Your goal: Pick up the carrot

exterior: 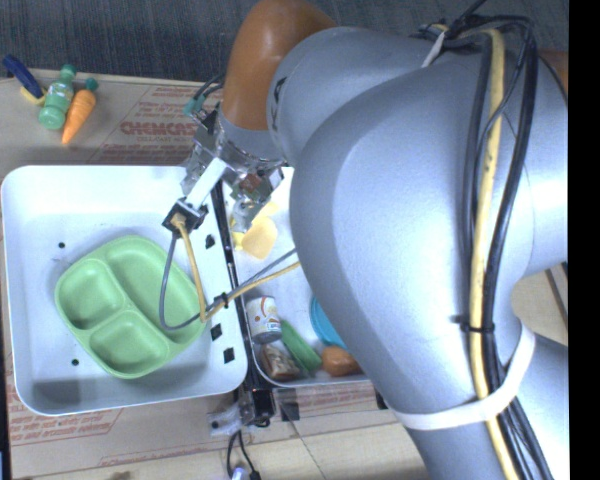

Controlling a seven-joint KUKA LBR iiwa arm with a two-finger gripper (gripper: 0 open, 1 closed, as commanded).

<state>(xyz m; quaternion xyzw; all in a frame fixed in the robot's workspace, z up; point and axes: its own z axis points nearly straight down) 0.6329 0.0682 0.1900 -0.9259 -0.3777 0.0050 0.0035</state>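
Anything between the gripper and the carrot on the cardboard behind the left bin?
Nothing visible blocks it. The gripper hangs over the wall between the bins; the carrot lies beyond the left bin and its far rim, with a green bottle close beside it, away from the gripper.

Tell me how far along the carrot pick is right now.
Nothing looks done yet. The carrot lies on the cardboard outside the bins, beside a green bottle. The gripper is down near the divider between the bins, by a yellow wedge, far from the carrot. Reaching, grasping and lifting all remain.
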